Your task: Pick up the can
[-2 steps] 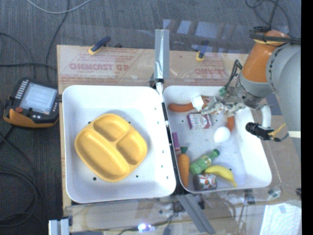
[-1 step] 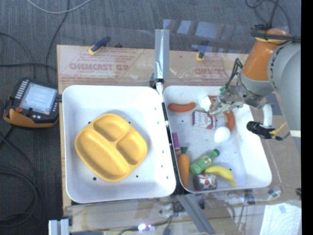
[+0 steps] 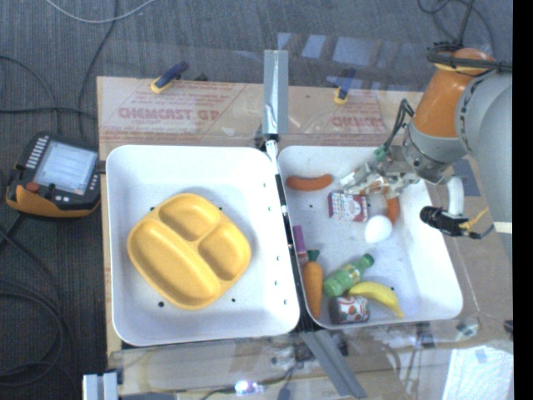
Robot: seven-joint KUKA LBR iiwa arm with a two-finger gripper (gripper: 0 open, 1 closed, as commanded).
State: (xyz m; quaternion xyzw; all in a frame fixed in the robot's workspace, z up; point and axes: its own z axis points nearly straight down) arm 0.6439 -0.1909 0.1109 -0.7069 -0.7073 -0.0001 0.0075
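Now I'm seeing the can (image 3: 350, 308) lying at the right bin's (image 3: 441, 294) front edge, touching the banana (image 3: 376, 295) and green bottle (image 3: 348, 275). Probably stiff, light and slippery; I'm favouring its curved sides. The gripper (image 3: 376, 176) is hovering near the back edge.

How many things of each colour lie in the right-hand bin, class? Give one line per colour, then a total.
Orange: 2, sausage, carrot
Red: 2, can, packet
White: 1, egg
Green: 1, bottle
Yellow: 1, banana
Total: 7, leaving out whatever sits under the tool.
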